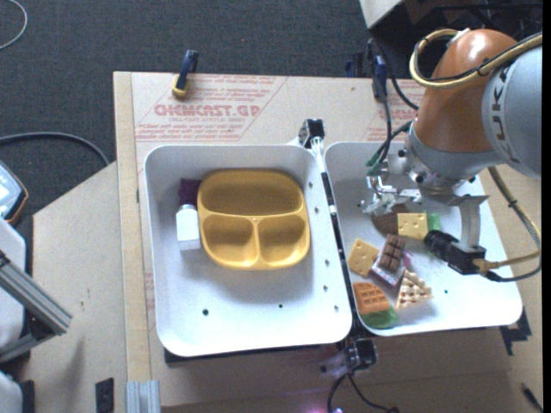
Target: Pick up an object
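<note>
A yellow clamp [183,74] grips the far edge of the bench [129,231], a black clip [311,130] sits at the far end between the two bins and another black clip [360,352] at the near end, and a grey cable [52,140] lies on the dark floor [86,24] at the left.

The grey arm's gripper [385,198] hangs over the right white bin [491,304] above small plastic toy food pieces [389,274]; a yellow divided plastic tray [253,218] fills the left white bin [164,299].

Toy food pieces [392,274] lie clustered flat in the right bin [482,304].
</note>
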`<state>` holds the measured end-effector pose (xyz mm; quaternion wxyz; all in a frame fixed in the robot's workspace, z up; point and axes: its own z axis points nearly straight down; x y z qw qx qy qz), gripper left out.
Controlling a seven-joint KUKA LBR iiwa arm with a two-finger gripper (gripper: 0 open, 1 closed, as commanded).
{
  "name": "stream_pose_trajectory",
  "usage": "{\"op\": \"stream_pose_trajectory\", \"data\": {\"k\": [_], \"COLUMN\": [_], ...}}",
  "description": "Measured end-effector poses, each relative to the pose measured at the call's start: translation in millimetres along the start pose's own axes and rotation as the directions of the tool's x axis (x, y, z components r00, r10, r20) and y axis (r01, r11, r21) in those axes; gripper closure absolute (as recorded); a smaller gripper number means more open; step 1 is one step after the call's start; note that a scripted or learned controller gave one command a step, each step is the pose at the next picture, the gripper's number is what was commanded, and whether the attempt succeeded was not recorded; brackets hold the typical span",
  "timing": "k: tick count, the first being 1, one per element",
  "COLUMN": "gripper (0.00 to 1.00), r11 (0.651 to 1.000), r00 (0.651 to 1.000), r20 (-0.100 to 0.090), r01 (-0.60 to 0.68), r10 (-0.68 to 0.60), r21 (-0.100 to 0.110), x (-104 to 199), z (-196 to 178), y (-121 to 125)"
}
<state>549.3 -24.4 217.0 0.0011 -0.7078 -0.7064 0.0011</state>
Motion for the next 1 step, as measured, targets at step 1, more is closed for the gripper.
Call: {"op": "stream_pose_trajectory", "data": {"k": [1], "gripper": [1.00], "r11": [1.000], "r00": [1.000], "r20": [0.000], "r01": [0.003], "r10": [-0.003], "r21": [-0.007], "x": [7.0], "z": [-18.4], "y": [6.7]}}
